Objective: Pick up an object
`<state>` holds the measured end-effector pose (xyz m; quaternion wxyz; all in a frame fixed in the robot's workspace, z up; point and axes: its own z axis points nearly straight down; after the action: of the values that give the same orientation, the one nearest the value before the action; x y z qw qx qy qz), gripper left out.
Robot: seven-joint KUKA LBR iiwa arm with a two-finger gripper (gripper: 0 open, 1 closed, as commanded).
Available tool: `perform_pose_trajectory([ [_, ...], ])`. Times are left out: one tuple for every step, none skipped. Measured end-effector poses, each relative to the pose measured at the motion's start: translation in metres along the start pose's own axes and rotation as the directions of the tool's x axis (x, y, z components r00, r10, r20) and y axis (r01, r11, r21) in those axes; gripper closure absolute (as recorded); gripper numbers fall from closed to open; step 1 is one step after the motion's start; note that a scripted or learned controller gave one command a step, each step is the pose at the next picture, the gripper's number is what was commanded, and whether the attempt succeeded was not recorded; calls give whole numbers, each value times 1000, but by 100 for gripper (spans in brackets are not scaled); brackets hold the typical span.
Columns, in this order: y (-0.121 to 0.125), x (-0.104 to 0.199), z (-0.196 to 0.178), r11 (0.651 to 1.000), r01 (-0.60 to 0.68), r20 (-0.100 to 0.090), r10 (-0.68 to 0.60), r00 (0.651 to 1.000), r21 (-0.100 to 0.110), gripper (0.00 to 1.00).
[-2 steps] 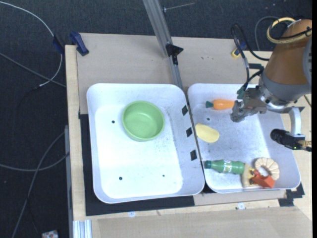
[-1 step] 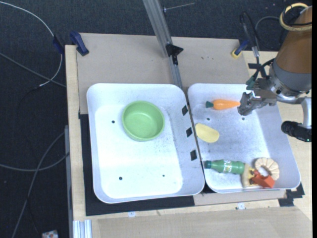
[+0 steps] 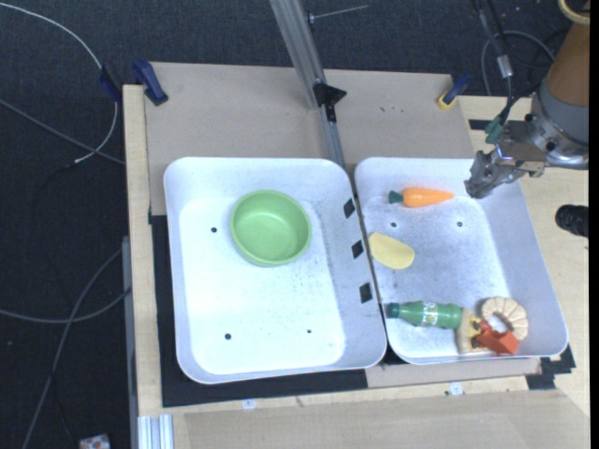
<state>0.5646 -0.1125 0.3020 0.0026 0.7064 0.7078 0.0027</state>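
A toy carrot (image 3: 423, 196) lies near the far edge of the right bin (image 3: 524, 251). The gripper (image 3: 483, 181) hovers just beside it at the bin's far right corner, holding nothing; its finger spacing cannot be told. A green bowl (image 3: 270, 227) sits in the left bin (image 3: 253, 335).

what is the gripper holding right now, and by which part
Nothing is held. The gripper hangs over the upper right edge of the right bin, just right of the carrot, with nothing between its fingers.
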Motion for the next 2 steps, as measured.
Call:
perform_pose_trajectory([
  [21,54,1,1000,4,0,-4,1000,1,100],
  [40,115,18,1000,5,-1,-5,1000,3,100],
])
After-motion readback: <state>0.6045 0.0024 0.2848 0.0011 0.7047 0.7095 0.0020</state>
